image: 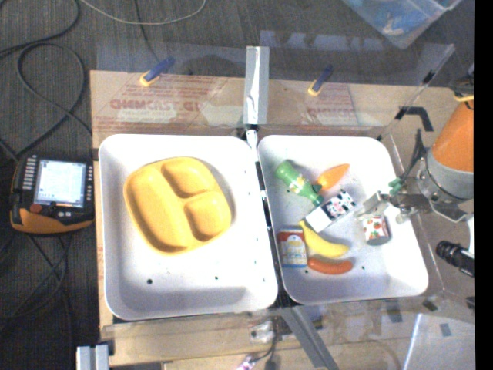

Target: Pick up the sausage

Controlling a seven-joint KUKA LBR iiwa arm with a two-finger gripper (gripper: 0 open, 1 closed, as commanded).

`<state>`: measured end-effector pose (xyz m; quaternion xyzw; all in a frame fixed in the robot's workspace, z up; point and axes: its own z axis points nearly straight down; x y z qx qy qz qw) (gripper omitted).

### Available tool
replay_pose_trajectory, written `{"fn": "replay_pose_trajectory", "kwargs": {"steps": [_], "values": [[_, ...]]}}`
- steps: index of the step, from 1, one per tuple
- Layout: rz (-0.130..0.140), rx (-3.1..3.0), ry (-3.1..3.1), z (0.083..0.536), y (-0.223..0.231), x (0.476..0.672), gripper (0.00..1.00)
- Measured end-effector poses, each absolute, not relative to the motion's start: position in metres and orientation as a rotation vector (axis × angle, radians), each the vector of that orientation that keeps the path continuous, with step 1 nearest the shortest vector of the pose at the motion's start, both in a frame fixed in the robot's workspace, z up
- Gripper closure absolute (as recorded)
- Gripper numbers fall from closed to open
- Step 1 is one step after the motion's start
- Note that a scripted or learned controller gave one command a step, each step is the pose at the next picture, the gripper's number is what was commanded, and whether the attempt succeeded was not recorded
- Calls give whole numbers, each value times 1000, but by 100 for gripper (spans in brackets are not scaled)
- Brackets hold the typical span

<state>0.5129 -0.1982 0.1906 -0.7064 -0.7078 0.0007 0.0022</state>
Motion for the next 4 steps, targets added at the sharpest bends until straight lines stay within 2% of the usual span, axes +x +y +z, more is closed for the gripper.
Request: {"fn": "replay_pose_trajectory", "kwargs": {"steps": [1, 2, 3, 4], "values": [[-34, -2754, -1539, 127, -175, 575, 0], [26, -2981, -961, 89, -157, 656, 0], [16, -2992, -969, 97, -158, 658, 100], [10, -3121, -382, 228, -136, 634, 100]]}}
